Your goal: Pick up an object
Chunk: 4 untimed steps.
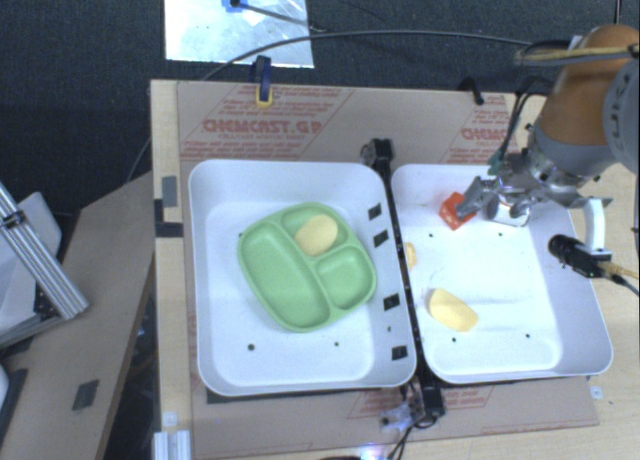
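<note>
An orange-red block (455,212) lies in the right bin (540,348) near its far left corner. My gripper (497,200) hangs low over the far part of that bin, just right of the block and very close to it; whether they touch is unclear. A yellow lemon-like piece (452,310) rests in the near left part of the same bin. A small yellow bit (410,254) sits by the bin's left wall.
The left bin (230,348) holds a green divided plate (290,288) with a pale yellow item (317,235) in its far compartment. A black divider (395,268) runs between the bins. The grey arm with its orange band (590,98) comes in from the upper right.
</note>
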Tool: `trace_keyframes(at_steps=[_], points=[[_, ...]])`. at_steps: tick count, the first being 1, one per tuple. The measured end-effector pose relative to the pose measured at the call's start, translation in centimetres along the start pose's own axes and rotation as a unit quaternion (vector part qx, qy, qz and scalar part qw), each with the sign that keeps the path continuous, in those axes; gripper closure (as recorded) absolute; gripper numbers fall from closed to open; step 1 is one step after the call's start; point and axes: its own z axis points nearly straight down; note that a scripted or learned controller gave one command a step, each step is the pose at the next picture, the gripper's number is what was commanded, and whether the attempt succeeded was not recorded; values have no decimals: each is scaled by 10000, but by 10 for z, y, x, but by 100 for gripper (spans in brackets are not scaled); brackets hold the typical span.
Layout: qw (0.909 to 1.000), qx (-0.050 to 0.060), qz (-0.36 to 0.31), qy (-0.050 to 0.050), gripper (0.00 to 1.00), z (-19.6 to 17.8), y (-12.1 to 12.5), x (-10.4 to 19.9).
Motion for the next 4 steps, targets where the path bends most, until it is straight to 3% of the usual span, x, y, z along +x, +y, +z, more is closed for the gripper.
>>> trace_keyframes(at_steps=[1,3,4], points=[[10000,-59,-10,-9,0,-6,3,0],[10000,-35,-9,-2,0,97,10,0],[10000,-56,0,-6,0,100,10,0]])
